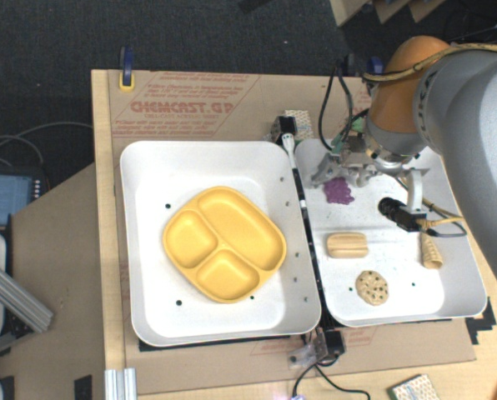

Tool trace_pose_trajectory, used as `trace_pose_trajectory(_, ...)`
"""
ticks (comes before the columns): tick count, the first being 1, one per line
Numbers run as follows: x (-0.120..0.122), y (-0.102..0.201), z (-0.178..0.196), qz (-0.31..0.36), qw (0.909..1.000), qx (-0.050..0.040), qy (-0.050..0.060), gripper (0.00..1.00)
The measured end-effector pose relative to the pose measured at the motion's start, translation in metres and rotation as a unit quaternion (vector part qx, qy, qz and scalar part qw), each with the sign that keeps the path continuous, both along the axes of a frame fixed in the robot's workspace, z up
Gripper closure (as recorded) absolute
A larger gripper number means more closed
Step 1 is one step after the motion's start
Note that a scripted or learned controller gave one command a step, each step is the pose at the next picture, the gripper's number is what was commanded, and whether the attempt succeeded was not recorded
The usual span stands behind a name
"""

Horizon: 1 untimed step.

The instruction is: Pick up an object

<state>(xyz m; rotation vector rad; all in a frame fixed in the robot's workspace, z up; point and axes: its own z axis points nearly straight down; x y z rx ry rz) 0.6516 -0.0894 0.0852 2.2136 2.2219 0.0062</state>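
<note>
Landmark: take the right bin (461,298) as your reference.
Cookie (372,287): near its front edge.
Bread roll (347,245): just behind the cookie.
Cone (432,252): toward the bin's right side.
Purple piece (339,192): at the bin's back, just beside and below your gripper (348,172).
Gripper: I cannot tell its state.
Yellow tray (223,243): in the neighbouring bin.

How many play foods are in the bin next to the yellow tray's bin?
4. Purple grapes sit at the far end under the robot's hand, a bread roll in the middle, a cookie nearest, and an ice cream cone at right. The arm may hide more.
</note>
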Motion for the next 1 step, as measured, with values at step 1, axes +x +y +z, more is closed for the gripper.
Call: trace_pose_trajectory(1,0.0000,-0.0014,0.0137,-0.001,1.0000,-0.0003,-0.002,1.00)
